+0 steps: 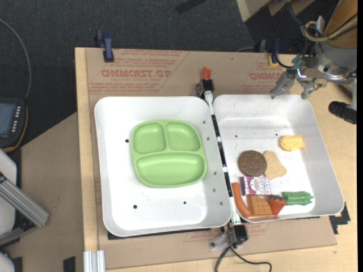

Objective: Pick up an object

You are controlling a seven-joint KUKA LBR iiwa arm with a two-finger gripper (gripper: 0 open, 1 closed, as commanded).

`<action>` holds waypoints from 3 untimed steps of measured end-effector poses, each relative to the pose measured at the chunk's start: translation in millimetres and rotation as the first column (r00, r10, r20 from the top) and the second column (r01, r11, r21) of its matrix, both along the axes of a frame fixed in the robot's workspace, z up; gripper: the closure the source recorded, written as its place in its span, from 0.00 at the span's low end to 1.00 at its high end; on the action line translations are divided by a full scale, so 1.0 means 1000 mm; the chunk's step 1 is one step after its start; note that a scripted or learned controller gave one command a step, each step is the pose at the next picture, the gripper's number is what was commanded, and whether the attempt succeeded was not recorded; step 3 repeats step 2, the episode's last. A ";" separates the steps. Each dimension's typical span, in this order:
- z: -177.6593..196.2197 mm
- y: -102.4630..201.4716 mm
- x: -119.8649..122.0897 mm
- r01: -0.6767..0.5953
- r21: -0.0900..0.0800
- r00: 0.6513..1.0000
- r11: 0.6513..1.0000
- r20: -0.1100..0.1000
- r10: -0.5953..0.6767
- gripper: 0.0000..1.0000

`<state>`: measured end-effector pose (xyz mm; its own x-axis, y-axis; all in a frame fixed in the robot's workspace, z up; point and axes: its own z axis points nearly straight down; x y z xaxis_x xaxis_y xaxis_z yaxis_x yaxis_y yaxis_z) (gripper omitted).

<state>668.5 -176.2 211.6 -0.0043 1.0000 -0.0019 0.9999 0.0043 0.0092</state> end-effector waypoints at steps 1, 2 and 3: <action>-0.120 -0.043 -0.004 0.005 0.021 1.000 1.000 -0.023 -0.005 0.00; -0.004 -0.039 -0.037 0.005 -0.002 1.000 1.000 0.001 -0.005 0.00; -0.004 -0.039 -0.037 0.005 -0.002 1.000 1.000 0.001 -0.005 0.00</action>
